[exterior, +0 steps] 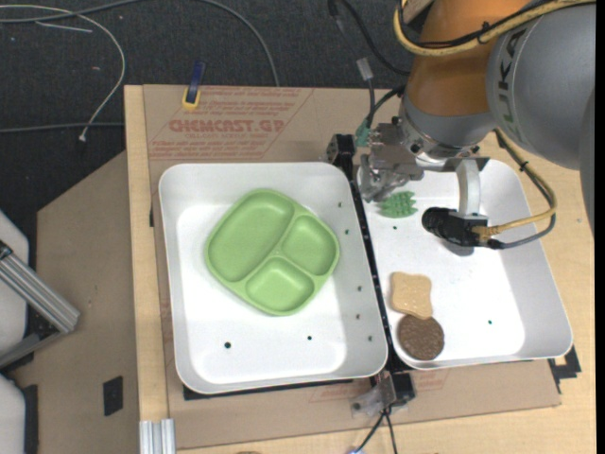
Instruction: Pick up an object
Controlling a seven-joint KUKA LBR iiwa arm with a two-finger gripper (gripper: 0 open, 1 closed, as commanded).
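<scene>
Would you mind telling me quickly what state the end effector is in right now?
End effector: down over the small green toy at the right bin's top left; open, shut or holding cannot be told from this view.

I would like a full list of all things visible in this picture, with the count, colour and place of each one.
Bins: two, white, side by side on the bench.
Divided plate: one, light green, three compartments, in the left bin.
Small green piece: one, green, far-left part of the right bin, just below the gripper.
Toast slice: one, tan, near side of the right bin.
Round patty: one, dark brown, right bin's near-left corner, touching the toast.
Cardboard sheet: one, brown with red print, under the bins.
Cables: several, grey, on the dark floor.
Arm: one, grey with orange band, from the right.
Gripper: one, over the right bin's far-left part.
</scene>
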